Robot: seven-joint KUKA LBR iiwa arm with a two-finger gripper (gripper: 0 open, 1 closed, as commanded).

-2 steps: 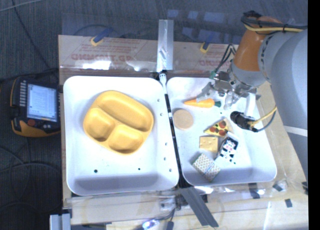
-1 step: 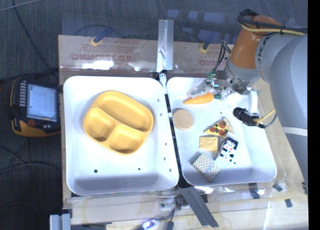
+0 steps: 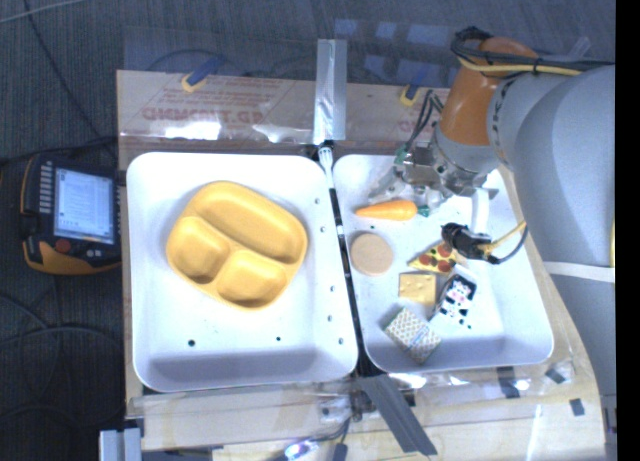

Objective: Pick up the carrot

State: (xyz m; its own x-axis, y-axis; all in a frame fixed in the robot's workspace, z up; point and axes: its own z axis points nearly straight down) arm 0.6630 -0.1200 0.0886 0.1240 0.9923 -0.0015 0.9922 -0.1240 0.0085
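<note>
**Claw low over the right bin, carrot lying just beside it**

Claw (image 3: 418, 181) sits at the upper part of the right bin (image 3: 535, 344), below the orange band of the arm (image 3: 560, 139). Fingers are too dark and cluttered to read; cannot tell whether they stand apart or together. Nothing is visibly gripped between them.

Carrot (image 3: 388, 211) lies flat on the bin floor just below and left of the claw, pointed tip toward the left, green stub end toward the right. Whether claw and carrot touch cannot be told.

Below the carrot: round tan disc (image 3: 371, 253), near the divider between bins. To its right, a pizza-slice toy (image 3: 436, 257) with red spots, then a yellow square piece (image 3: 418, 288) beneath it. A white-and-black spotted item (image 3: 456, 299) rests just right of the square. A grey checkered block (image 3: 411, 333) lies nearest the front wall.

Left bin (image 3: 150, 349) holds a large yellow three-lobed tray (image 3: 236, 243), roughly centred.

On the floor left of the table (image 3: 140, 99): a handheld pendant (image 3: 70, 212) with lit screen.
</note>
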